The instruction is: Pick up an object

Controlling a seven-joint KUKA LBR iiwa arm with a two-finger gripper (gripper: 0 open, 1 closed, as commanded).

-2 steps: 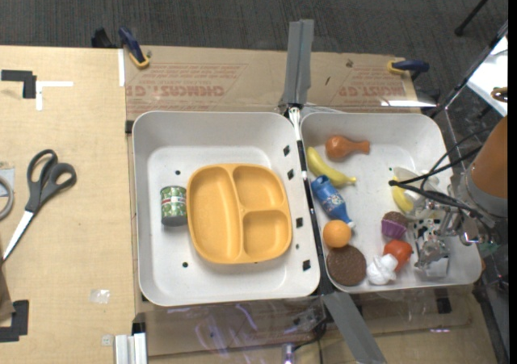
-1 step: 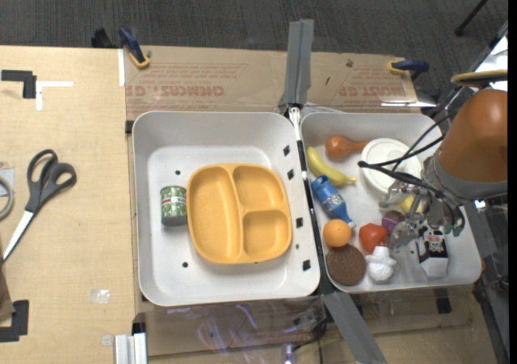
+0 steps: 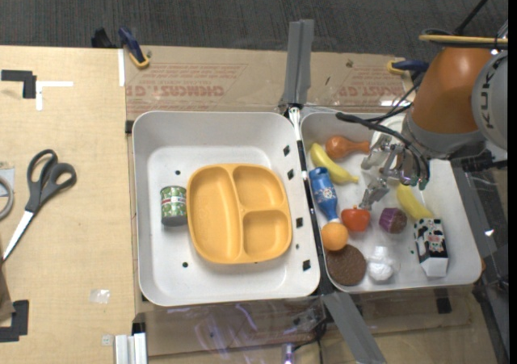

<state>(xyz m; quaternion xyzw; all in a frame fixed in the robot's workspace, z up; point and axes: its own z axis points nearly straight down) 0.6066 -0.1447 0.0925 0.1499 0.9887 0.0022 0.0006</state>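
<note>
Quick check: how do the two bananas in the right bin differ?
The left banana lies in full view beside the blue bottle, slanting toward the gripper. The right banana lies near the milk carton, partly hidden under the wrist, so it looks shorter. Both are yellow and rest in the right bin.

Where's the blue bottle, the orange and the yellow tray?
Bottle (image 3: pixel 324 193), camera view, on the middle of its blue body.
Orange (image 3: pixel 334 236), camera view, on its round middle.
Tray (image 3: pixel 212 211), camera view, on the floor of its big compartment.
</note>
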